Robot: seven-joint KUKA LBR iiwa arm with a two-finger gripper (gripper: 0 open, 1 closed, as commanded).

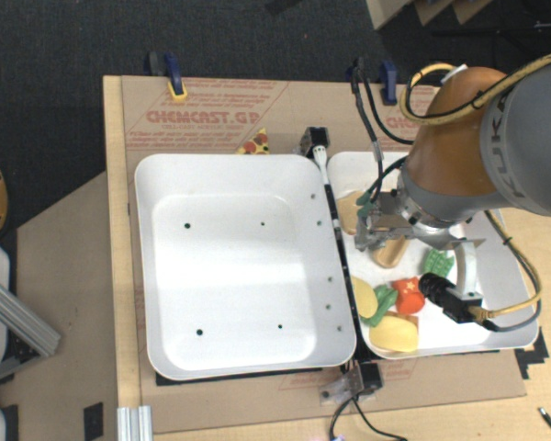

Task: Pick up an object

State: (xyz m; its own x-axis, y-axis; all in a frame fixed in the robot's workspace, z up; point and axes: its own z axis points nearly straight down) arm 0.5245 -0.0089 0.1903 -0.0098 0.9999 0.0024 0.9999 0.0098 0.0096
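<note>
Where clamps pin it, bench board (202, 113) reads "CHEMCAST GP".

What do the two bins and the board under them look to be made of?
The bins look like thin moulded plastic, glossy white: rounded corners, raised rims and soft sheen suggest it. The board underneath looks like brown protective paper over a sheet, matte with red printed lettering; what lies beneath the paper can't be told.

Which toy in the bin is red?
The small red toy in the right bin, near its front. The pieces beside it are yellow or green, so it alone is red.
</note>
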